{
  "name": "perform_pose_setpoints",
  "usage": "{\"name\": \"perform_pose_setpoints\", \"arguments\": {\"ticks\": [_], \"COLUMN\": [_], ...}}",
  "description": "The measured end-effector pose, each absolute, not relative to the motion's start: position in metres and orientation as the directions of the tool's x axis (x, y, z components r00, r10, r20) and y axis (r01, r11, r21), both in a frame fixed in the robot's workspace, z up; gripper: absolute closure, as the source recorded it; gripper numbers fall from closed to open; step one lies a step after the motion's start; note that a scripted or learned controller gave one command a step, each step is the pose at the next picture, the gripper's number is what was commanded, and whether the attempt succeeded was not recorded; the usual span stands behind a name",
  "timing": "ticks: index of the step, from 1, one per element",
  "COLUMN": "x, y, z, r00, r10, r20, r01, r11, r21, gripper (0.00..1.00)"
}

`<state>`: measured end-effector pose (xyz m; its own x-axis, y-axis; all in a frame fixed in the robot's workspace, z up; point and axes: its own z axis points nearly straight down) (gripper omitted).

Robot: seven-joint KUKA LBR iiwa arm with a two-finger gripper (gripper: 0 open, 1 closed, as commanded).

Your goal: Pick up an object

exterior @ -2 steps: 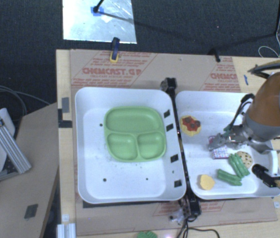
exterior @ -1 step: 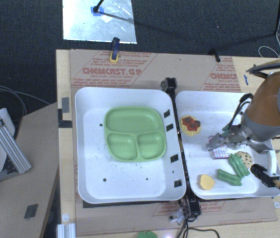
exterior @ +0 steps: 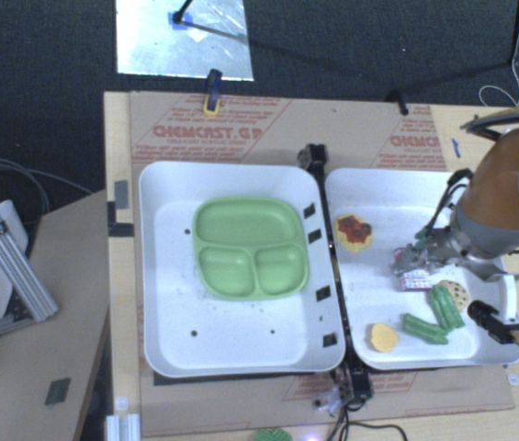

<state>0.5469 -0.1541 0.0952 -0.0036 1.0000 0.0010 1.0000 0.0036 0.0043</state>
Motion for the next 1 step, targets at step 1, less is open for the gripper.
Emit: {"name": "perform_pose_setpoints", "arguments": {"ticks": [1], "x": [0.5616], "y": [-0.0656], "z": [0.1903], "r00": [-0.013], "r10": [1.0], "r20": [0.002], "r01": [1.0], "r11": [0.013], "r21": [0.011], "gripper": [1.0]}}
